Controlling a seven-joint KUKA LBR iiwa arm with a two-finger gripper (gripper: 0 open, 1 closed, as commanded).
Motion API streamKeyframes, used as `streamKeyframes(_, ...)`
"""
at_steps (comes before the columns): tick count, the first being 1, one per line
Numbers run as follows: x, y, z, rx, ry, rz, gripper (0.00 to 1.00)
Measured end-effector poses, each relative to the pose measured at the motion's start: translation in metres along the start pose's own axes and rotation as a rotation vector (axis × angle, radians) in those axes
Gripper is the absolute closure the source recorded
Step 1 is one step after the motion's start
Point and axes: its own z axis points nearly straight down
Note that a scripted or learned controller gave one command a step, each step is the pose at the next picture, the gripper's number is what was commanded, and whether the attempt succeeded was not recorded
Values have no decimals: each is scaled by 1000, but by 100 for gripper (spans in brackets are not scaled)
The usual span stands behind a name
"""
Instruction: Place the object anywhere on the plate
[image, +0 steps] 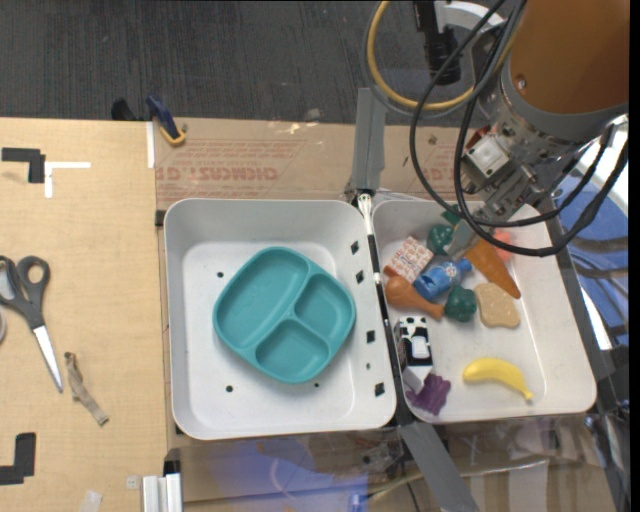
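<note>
Fingers (462, 240) among toys in right bin (560, 395), teal plate (285, 315) well apart

The grey arm (560, 60) enters from the upper right, its orange band broad at the top edge. Black cables loop around the wrist. The gripper (462, 238) points down and leftward, low over the right side.

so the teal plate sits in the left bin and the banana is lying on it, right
Not quite. The plate is in the left bin, but the banana is not on it: the camera view shows it lying on the floor of the right bin, near the front.
</note>
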Motion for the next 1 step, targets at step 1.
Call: streamKeyframes(1, -14, -27, -25, 2, 0, -36, 100)
